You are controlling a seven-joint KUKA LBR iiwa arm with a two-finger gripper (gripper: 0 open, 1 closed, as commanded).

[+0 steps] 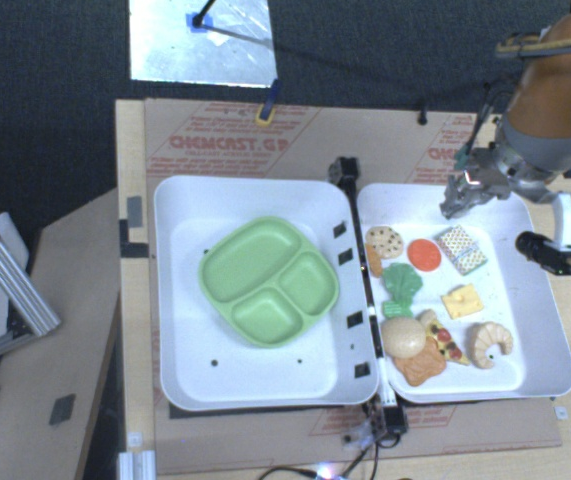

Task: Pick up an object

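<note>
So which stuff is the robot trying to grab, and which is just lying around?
For the job:
two-finger gripper
round chocolate-chip cookie
round red slice
green broccoli toy
yellow cheese wedge
patterned small box

Just lying about:
green divided plastic plate
shiny foil sheet

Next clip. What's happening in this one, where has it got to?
A grey arm with an orange band reaches in from the right, its hand poised over the far edge of the right white bin, with nothing seen in its grip. That bin holds toy food: a chocolate-chip cookie, a round red slice, a checkered packet, a green broccoli piece and a yellow cheese wedge. The left white bin holds a green divided plate.
</note>
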